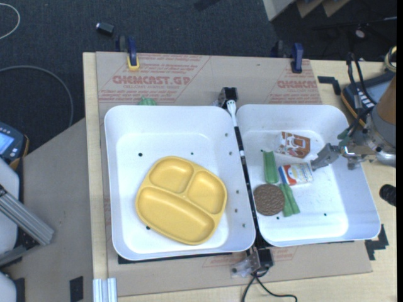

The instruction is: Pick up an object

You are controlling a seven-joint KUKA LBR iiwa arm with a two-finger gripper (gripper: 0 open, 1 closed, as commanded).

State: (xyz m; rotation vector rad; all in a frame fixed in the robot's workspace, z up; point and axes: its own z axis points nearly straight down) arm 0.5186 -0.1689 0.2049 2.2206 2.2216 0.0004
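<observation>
Two shallow white bins sit side by side on the tabletop (pixel 189 74), which is covered by a brown sheet printed with red lettering.

The left bin (pixel 119 168) holds a single yellow plate (pixel 181 198) with three compartments. It lies flat near the middle of the bin floor, turned at a slant to the bin walls. Nothing lies in its compartments.

The right bin (pixel 352 222) holds a small cluster of things in its left half. Toward the back lies a white and orange packet (pixel 295 144). In front of it is a small white box (pixel 296 173) with red and blue markings. A long green strip (pixel 271 167) lies just left of the box, running front to back, and a second green strip (pixel 290 200) lies slanted below the box, its lower end near the front of the cluster. A round brown disc (pixel 269 199), looking like a cookie, lies at the front left, touching or overlapping the green strips. The right half of this bin's floor is bare.

The arm reaches in from the right, and the end effector (pixel 322 158) is low over the right bin, its grey tip just beside the right edge of the small white box. Nothing can be seen between its fingers, and how wide they stand cannot be told from this angle.

Two blue clamps (pixel 297 56) grip the back edge of the sheet, one behind each bin.
</observation>
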